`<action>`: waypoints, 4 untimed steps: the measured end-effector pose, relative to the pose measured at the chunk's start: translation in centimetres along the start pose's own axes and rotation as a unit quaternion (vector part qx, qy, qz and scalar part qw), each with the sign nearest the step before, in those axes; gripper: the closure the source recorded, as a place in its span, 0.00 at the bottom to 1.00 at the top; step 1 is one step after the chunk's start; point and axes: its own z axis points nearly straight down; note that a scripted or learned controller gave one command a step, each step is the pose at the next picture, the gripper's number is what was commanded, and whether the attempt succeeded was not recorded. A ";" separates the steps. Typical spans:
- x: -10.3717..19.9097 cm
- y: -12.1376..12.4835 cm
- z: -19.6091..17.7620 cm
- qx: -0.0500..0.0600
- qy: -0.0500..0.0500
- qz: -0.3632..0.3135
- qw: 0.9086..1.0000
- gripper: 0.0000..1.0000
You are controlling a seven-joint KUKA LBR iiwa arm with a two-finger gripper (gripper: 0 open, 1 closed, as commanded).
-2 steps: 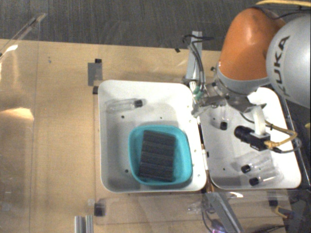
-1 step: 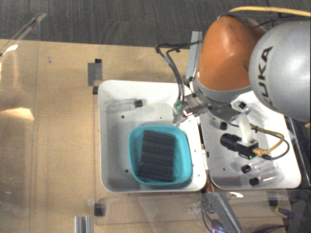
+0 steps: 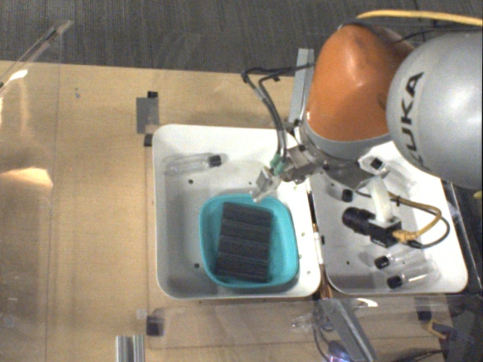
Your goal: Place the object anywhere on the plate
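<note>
Claw [image 3: 264, 185], state impossible to tell, just above the teal plate's [image 3: 285, 236] far rim, dark ridged block [image 3: 243, 241] lying below it.

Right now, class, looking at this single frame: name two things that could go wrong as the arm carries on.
1. The gripper sits right at the teal plate's upper rim; a careless move might clip or tilt it.
2. The dark ridged block already fills most of the plate, so a nudge could push it over the edge.
</note>
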 end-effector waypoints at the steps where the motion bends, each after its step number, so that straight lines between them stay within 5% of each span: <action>1: -2.5 0.1 -12.2 -0.003 -0.001 -0.001 1.000 0.00; 2: -8.2 -7.0 -15.6 -0.004 -0.003 0.073 0.997 0.00; 3: -18.9 -12.2 -15.2 -0.002 -0.004 0.004 1.000 0.00; 4: -25.1 -15.0 -15.7 -0.002 -0.005 0.039 0.999 0.00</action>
